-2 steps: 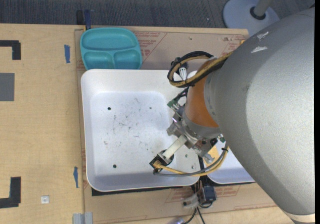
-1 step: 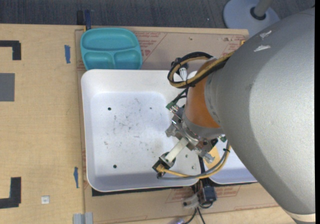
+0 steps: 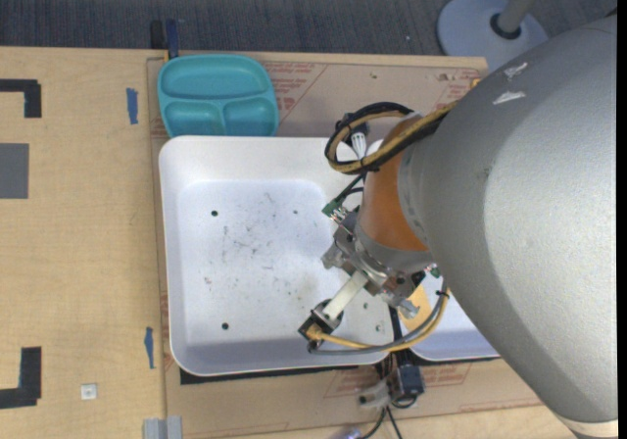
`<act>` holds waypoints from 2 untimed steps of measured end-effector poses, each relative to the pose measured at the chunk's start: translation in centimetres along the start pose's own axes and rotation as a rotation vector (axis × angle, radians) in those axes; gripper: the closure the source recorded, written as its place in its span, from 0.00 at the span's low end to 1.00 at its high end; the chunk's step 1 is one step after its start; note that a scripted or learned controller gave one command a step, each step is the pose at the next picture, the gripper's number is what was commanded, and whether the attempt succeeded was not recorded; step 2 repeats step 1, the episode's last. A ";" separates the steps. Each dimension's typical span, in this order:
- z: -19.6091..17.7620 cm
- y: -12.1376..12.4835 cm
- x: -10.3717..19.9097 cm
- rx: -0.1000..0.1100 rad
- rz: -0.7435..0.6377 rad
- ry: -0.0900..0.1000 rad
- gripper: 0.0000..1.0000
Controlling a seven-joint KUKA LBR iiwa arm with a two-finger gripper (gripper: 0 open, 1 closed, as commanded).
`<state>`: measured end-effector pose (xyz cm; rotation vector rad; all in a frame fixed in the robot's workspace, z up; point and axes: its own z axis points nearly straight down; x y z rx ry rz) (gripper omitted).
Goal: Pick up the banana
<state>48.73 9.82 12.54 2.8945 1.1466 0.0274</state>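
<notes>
Approach step: the arm [image 3: 509, 231] is covering the right bin [image 3: 460, 347]; the state of the tool [image 3: 364, 275] cannot be told. The banana is probably lying hidden beneath. Next move calls for descending and pinching.

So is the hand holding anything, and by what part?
Cannot tell: the hand is over the right side of the left bin, and the wrist hides what is beneath it.

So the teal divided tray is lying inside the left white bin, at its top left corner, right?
Not inside. The teal divided tray lies outside the left white bin, on the bench just beyond the bin's top left corner. The camera view shows it against the far rim.
</notes>
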 end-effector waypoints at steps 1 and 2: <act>0.0 -0.1 0.2 -0.004 0.018 0.000 0.00; 0.0 -0.1 0.2 -0.004 0.018 0.000 0.00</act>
